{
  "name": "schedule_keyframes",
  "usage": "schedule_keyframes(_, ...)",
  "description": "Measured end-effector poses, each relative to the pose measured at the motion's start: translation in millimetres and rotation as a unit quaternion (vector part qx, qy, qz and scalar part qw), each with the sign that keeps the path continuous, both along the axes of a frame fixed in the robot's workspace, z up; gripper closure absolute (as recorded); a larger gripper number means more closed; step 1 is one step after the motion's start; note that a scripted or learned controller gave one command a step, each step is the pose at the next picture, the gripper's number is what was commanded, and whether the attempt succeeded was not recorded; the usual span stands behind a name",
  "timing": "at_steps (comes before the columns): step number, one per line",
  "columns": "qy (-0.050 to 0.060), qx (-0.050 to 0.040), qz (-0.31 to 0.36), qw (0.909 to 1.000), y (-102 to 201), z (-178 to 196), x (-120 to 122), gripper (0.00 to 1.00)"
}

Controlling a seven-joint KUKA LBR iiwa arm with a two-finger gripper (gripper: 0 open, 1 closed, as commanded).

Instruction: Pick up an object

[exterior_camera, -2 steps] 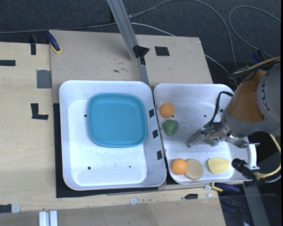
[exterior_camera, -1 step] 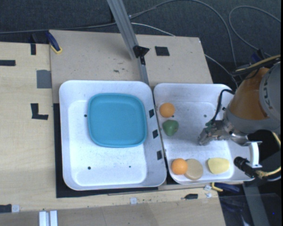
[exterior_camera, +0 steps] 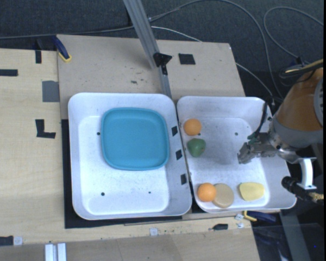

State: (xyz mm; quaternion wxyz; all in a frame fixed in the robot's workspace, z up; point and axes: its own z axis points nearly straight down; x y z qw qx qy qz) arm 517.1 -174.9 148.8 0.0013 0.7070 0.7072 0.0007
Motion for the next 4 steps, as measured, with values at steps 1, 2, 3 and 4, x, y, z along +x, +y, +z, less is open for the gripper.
schedule_keyframes(1,0.000,0.0000,0.000,1.0000,0,52,1,1.00)
schedule_keyframes(2,0.002,0.0011,0.003,1.0000,55,47,21,1.00)
schedule_keyframes(3,0.002,0.0008,0.002,1.0000,94,48,42,1.00)
schedule_keyframes(4,0.002,0.0008,0.002,1.0000,132,54,63,1.00)
